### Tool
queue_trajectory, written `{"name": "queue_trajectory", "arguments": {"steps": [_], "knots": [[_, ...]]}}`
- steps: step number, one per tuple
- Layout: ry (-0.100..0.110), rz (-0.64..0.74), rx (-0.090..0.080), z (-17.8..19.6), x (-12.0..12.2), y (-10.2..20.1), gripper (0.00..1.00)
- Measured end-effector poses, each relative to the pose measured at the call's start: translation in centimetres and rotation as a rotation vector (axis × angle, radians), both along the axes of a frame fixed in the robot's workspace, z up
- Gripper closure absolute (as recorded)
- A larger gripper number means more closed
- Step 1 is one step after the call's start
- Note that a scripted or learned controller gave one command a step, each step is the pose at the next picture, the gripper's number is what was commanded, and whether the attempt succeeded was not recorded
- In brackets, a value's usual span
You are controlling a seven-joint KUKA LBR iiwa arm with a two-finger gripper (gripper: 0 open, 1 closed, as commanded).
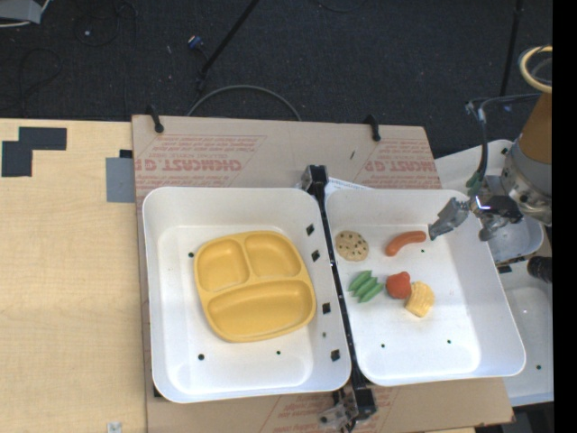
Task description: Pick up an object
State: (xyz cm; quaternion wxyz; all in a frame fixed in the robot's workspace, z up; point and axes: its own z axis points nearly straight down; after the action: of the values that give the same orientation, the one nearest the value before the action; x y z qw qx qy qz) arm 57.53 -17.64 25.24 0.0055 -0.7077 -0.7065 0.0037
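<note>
In the right bin (491, 332), nearest, lie a yellow corn piece (419, 299), a red tomato (398, 285) and green beans (364, 286); beyond them a cookie (351, 244) and a sausage (406, 241). All look light, rigid and probably slick toys; the sausage, lying apart, seems best pinched across its middle. The gripper (467, 217) hovers just right of it, fingers spread and empty. The far cardboard (270, 156) reads "GP" and upside-down print, seemingly "OKCM25T".

Cardboard-covered bench (207, 156) bears left bin (171, 242) and right bin (478, 332).
</note>
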Motion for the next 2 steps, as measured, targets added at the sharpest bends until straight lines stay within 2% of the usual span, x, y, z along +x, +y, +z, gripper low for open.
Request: {"name": "queue_trajectory", "arguments": {"steps": [1, 2], "knots": [[-0.012, 0.002, -0.003, 0.6, 0.2, 0.0, 0.0], [-0.004, 0.002, 0.0, -5.8, 0.3, 0.3, 0.0]]}}
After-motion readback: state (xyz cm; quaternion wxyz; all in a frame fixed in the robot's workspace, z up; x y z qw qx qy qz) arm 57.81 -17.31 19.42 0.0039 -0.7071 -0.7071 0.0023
